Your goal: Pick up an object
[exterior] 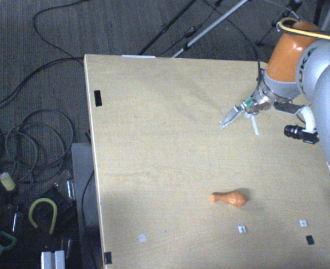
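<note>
Jaws spread, gripper [241,125] empty; orange pear-shaped object [230,198] apart

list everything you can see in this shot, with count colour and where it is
orange object: 1, orange, bulb-shaped with a narrow neck, lying on the board toward the lower middle, apart from the gripper
wooden board: 1, pale tan, covers most of the view's right and centre
black markers: several, black, small, near the board's left edge and lower right corner
small white tags: a few, white, on the board's lower part
cables: several, black, coiled on the grey floor at left
hook-shaped item: 1, yellow-green, on the floor lower left
stand legs: a few, light grey, on the floor at top
arm: 1, grey with orange band, upper right
gripper: 1, fingers spread open, above the board, holding nothing
</note>
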`<state>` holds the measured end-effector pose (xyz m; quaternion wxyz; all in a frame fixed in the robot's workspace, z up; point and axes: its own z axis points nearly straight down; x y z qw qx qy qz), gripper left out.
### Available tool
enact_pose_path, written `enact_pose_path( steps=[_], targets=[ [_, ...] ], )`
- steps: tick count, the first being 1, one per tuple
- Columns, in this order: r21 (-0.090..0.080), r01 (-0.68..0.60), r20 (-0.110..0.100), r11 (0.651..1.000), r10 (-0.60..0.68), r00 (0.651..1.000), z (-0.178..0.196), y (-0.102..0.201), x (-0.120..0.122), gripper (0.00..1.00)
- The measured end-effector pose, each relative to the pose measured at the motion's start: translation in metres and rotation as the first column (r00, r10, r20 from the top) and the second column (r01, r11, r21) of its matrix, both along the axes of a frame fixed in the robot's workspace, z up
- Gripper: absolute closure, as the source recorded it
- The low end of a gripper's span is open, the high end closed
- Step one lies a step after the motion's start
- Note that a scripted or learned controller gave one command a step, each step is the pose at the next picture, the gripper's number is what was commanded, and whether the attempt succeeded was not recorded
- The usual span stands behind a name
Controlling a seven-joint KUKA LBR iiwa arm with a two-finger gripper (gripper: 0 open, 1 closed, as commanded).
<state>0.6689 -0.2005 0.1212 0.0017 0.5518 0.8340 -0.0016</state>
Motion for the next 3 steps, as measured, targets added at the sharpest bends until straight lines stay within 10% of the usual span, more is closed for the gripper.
enact_pose_path(
  steps=[1,2,3],
  targets=[
    [0.002,-0.326,-0.001,0.945,0.326,0.945,-0.036,-0.002,0.0,0.0],
    [0.002,-0.326,0.003,0.945,0.326,0.945,-0.026,0.0,0.001,1.0],
    [0.004,-0.227,0.001,0.974,0.227,0.974,0.057,0.047,-0.016,1.0]
  ],
)
